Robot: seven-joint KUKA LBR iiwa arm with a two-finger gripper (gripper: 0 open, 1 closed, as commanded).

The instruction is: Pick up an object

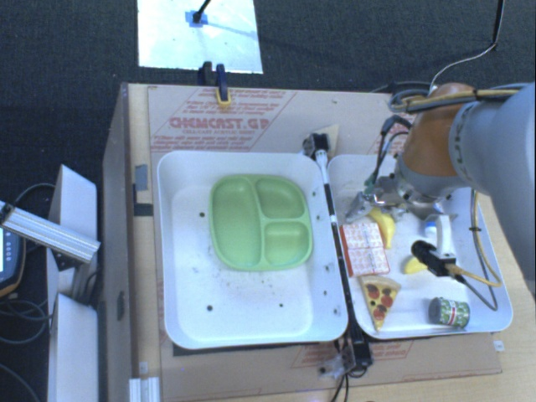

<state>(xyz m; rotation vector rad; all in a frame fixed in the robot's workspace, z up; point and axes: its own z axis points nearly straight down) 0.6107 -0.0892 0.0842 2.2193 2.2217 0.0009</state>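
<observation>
Pincer (377, 201) of the KUKA arm hangs low in the right bin (419, 312), just above a yellow toy banana (384, 226) beside a red-checked card (366, 248), apparently lining up a grasp; its opening cannot be told. A green divided plate (260, 222) lies in the left bin (188, 296).

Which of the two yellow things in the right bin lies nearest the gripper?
The long yellow piece just below the gripper, beside the red-checked card. The other yellow piece lies farther away, nearer the can.
</observation>
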